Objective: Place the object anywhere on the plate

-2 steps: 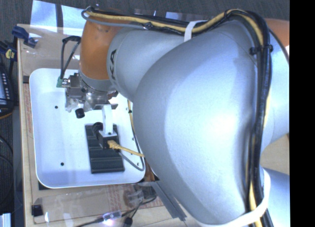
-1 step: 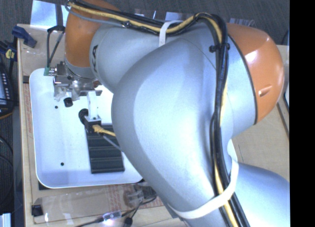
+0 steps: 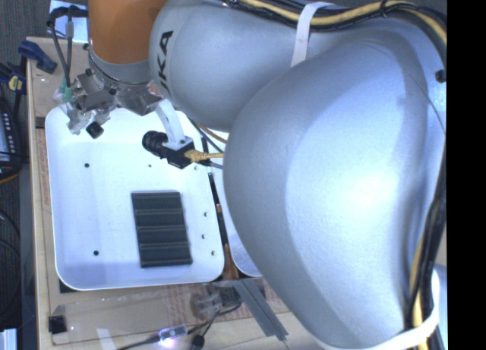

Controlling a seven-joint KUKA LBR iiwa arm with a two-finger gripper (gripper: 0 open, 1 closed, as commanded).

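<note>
A dark grey ribbed rectangular plate [image 3: 161, 228] lies flat in the lower middle of the left white bin [image 3: 83, 212]. My gripper [image 3: 84, 125] hangs over the bin's far left corner, well up and left of the plate. Its two fingertips stand apart, and I see nothing between them. A small green bit [image 3: 67, 94] shows at the gripper's left side; I cannot tell what it is. The grey arm with its orange band [image 3: 121, 18] hides the whole right part of the scene.
A black fitting with a yellow-tipped cable [image 3: 168, 149] hangs off the wrist above the bin's middle. A sliver of the right bin [image 3: 241, 263] peeks out under the arm. Clamps and cables [image 3: 42, 56] sit along the bench's far left edge.
</note>
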